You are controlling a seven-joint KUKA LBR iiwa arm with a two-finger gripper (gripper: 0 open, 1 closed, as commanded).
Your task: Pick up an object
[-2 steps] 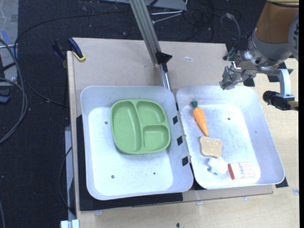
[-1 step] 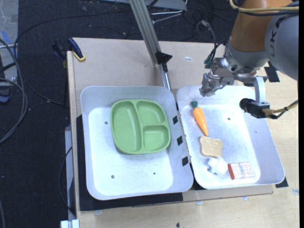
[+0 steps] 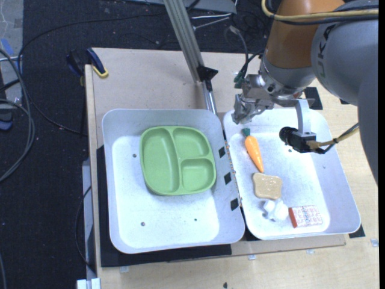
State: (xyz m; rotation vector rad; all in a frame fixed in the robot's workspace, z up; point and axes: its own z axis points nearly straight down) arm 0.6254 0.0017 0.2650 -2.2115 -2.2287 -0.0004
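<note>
Gripper point(image 3: 243, 116), state unclear, hovers just above the orange plastic toy carrot point(image 3: 254, 152): likely light, stiff, slick; grasp mid-body.

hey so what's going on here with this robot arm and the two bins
A grey robot arm reaches in from the right, its gripper poised over the far left corner of the right bin, just above a toy carrot. Nothing is between its jaws. Nearer the camera in that bin lie a slice of toast, a small white piece and a red-and-white packet. The left bin holds a green divided plate.
</note>
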